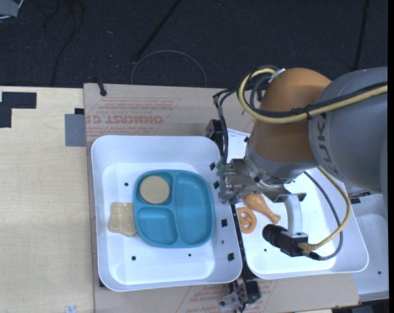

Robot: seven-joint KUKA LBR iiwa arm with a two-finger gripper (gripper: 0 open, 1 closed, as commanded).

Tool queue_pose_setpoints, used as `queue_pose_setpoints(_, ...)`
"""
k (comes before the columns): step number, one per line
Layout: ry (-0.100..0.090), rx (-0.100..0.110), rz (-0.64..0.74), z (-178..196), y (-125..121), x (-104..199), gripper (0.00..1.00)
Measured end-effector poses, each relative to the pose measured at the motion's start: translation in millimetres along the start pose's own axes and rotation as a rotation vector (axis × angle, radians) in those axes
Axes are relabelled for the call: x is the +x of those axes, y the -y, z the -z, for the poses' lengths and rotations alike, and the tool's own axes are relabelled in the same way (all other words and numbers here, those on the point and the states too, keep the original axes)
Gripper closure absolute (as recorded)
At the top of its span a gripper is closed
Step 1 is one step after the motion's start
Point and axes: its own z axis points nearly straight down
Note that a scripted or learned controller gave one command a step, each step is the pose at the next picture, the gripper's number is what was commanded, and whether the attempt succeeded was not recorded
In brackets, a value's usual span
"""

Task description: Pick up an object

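The arm point(340, 129) reaches in from the right and covers the upper part of the right bin point(344, 261). The gripper point(231, 186) sits low at that bin's left wall, close to the divide between the two bins. Its mechanism is seen from above as a dark, cluttered mass, so whether it is apart or together cannot be determined. No item is visibly clamped in it.

Candidate items nearest the tool:
- An orange drumstick-shaped piece point(261, 205) lies on the right bin floor, just beside the gripper on its right, tilted.
- An orange pretzel-shaped piece point(246, 220) lies just below it, touching or nearly touching it. Contact with the gripper cannot be confirmed for either piece.

Contents of the left bin point(119, 147):
- A blue divided plate point(184, 222) rests near the centre.
- A round tan disc point(154, 189) lies in the plate's upper left compartment.
- A pale beige piece point(122, 218) lies on the bin floor against the plate's left edge.

Both bins stand on a sheet of printed cardboard point(138, 113).
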Motion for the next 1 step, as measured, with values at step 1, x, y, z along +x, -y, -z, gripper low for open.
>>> queue_pose_setpoints(1,0.001,0.0,0.0,-14.8,9.4,49.1,1.0)
